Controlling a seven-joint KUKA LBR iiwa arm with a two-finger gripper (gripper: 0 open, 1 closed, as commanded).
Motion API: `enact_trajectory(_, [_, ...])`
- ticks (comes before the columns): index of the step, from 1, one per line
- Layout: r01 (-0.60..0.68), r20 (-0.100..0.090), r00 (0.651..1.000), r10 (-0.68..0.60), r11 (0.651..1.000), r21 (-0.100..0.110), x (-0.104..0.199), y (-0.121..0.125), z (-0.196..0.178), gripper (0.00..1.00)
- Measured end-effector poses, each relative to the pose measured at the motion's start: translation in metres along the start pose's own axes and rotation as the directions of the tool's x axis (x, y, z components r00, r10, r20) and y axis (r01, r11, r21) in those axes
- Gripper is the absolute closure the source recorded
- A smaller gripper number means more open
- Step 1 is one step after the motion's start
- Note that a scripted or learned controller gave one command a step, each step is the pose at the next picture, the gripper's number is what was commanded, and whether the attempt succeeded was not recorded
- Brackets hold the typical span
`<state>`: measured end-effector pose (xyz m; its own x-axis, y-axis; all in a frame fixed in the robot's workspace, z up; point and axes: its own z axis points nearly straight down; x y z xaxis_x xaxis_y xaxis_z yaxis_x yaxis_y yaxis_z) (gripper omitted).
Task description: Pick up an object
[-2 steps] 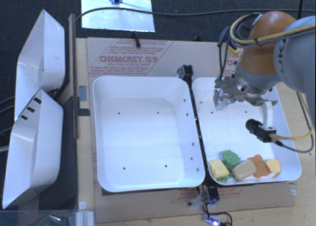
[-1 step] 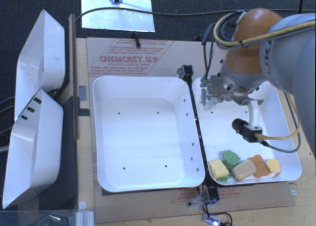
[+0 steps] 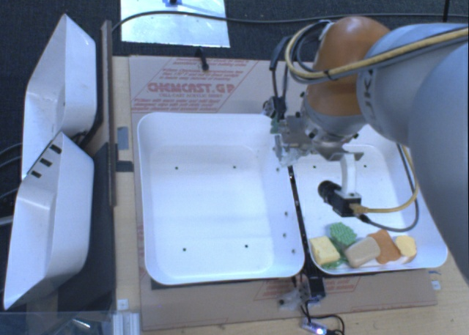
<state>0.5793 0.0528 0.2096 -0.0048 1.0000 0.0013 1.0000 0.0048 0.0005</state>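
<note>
Hand (image 3: 284,152) at bin divider, grip state unclear; objects (image 3: 363,247) well below-right, apart.

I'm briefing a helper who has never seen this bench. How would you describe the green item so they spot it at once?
Start at the right-hand white bin, the one the grey arm hangs over, and look along its near edge, where a few small items sit in a row. The green object lies just behind that row, between the yellow block and the beige block. It alone is green with a bumpy texture.
</note>
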Motion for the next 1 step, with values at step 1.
enact_trajectory(1, [0.000, 0.000, 1.000, 0.000, 1.000, 0.000, 0.0510, -0.0053, -0.0013, 1.00])
